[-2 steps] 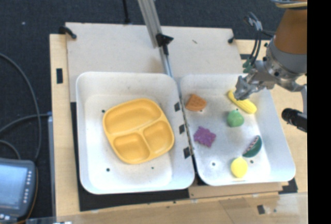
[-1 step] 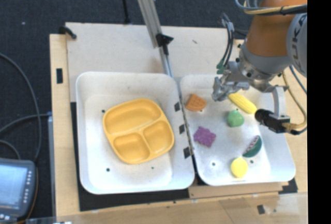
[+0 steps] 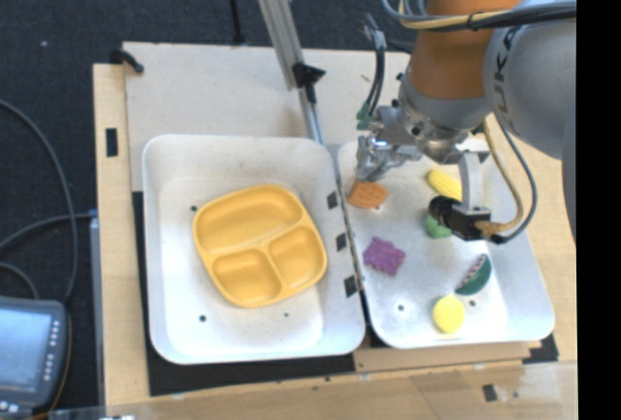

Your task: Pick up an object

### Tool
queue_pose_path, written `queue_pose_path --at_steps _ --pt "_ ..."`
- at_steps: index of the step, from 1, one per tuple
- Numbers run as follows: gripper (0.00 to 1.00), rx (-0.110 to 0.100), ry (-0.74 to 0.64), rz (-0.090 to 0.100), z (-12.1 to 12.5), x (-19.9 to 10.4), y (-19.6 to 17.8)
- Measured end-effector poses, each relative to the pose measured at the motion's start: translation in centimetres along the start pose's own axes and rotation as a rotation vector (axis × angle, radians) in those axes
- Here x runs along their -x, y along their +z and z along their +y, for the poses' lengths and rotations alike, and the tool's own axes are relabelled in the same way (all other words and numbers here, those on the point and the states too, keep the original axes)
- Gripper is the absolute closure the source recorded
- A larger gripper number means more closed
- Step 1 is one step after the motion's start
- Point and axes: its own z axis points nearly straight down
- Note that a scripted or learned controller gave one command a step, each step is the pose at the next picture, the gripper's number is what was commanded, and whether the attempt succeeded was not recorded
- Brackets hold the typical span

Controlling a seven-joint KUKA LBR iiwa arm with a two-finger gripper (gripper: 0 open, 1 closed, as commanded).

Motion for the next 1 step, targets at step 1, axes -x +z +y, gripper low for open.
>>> queue_pose_path --at_steps 1 --pt "1.0 0.0 0.001 0.0 1.78 -4.96 0.27"
